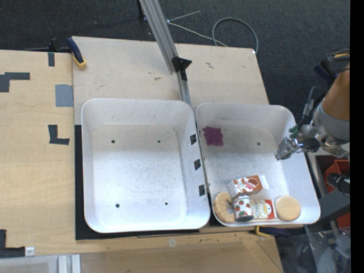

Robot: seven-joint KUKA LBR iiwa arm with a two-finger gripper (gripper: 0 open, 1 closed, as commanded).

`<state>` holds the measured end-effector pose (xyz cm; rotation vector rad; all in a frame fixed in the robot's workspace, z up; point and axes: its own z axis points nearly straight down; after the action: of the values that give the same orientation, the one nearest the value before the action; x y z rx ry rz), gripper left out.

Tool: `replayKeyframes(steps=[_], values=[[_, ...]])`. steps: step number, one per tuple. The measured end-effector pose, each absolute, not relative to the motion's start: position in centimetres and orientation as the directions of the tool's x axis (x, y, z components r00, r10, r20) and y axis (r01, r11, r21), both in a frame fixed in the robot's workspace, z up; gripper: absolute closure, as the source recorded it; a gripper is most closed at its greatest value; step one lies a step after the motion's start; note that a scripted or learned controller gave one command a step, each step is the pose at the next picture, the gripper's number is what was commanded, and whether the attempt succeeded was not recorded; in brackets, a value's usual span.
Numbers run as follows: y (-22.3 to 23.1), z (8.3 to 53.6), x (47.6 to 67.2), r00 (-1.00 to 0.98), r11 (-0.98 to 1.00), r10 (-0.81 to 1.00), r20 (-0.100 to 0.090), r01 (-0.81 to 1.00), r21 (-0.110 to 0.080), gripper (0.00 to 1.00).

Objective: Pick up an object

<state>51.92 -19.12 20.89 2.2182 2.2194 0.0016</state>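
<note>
On the far left, the pale wooden worktop (34, 169) carries a few grey and dark tape marks, and a blue and yellow clamp (76, 52) grips its far edge. Next comes the left bin (91, 152), a shallow white tray with a speckled floor and four small dark dots. A slanted metal pole (162, 30) comes down from the far side and ends at the seam between the two bins.

The right bin (267, 114) touches the left one along that seam. On its far-left floor lies a small purple object (212, 135), well apart from everything else. Its near edge holds a cluster: a tan round cookie-like piece (223, 206) in the near-left corner, a red and white packet (247, 185) just beyond it, a small red and white can-like item (243, 208) touching a flat printed packet (262, 209), and a pale round disc (288, 208) to the right.

At the right bin's right wall the hand (287, 148) hangs over the rim, far from the cluster and across from the purple object. Nothing shows between its fingers; how far they are spread cannot be told. The grey arm (335, 121) with its orange band reaches in from the right.
</note>
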Motion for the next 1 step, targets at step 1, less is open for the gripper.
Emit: replayKeyframes(steps=[1], values=[[-19.11, 24.04, 52.00, -0.001, 0.001, 1.000, -0.001, 1.000, 0.002, 1.00]])
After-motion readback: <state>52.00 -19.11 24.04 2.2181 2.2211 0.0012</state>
